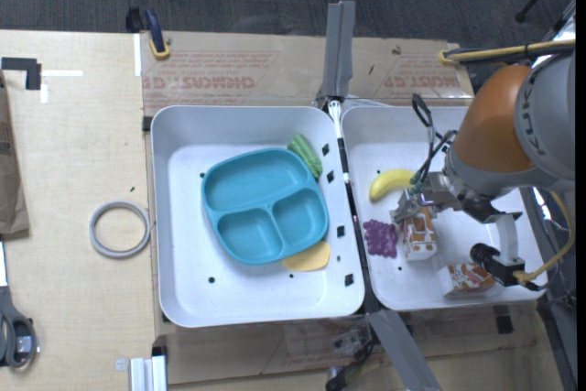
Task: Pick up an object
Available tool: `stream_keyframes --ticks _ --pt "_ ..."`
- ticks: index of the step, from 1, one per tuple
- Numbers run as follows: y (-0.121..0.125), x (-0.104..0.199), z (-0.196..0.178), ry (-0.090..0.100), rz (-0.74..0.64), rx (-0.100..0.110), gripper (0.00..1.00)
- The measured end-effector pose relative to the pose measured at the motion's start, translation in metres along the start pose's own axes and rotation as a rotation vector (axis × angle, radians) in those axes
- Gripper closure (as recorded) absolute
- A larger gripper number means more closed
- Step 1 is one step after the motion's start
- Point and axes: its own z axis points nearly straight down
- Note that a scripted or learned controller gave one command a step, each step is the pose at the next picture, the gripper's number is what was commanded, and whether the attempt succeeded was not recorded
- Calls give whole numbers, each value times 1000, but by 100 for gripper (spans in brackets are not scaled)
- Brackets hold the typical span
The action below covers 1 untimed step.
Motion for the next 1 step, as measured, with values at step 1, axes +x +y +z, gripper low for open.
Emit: stream_keyframes --ticks 1 --pt "43 80 -115 -2 145 -1 100"
